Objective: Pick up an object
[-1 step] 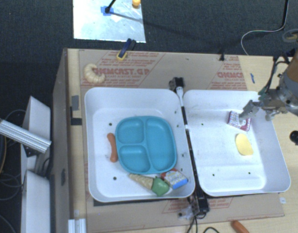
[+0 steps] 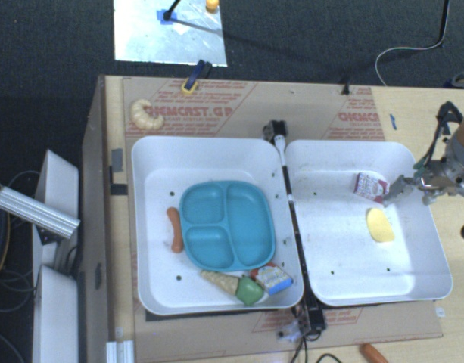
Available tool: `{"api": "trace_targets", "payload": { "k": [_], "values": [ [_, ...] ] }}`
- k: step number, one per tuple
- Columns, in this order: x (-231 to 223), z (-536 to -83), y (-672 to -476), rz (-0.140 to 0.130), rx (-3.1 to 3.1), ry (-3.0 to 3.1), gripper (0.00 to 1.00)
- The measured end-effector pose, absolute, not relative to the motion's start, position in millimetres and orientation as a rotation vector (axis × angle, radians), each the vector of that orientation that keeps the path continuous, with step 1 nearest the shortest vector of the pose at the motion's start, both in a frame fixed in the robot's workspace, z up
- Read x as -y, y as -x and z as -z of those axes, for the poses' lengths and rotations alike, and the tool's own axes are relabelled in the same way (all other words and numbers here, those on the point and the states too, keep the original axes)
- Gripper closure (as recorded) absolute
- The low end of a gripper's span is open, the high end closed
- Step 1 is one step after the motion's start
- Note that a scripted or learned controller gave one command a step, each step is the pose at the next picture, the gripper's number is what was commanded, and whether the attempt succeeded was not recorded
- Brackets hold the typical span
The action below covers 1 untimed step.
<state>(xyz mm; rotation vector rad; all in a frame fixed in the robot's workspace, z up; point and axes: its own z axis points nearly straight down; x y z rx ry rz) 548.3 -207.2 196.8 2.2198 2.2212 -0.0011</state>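
Camera view is showing the gripper (image 2: 398, 187), finger state unreadable, reaching into the right bin (image 2: 421, 278) beside a small packet (image 2: 369, 185), seemingly approaching; descending squarely is coming next.

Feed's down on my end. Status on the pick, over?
End effector over right bin, tip beside small packet. Nothing seen gripped. Yellow piece lies just below it. Rest of bin floor bare around them.

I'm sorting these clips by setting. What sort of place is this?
Probably a robot lab test bench, not a home: two white bins side by side on a cardboard-topped bench, toy food such as a sausage, and loose cables on dark carpet.
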Motion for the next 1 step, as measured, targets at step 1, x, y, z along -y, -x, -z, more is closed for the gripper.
{"api": "trace_targets", "payload": {
  "k": [1],
  "values": [
    [206.2, -171.2, -551.2, -0.001, -2.223, -2.219, 0.0]
  ]
}}
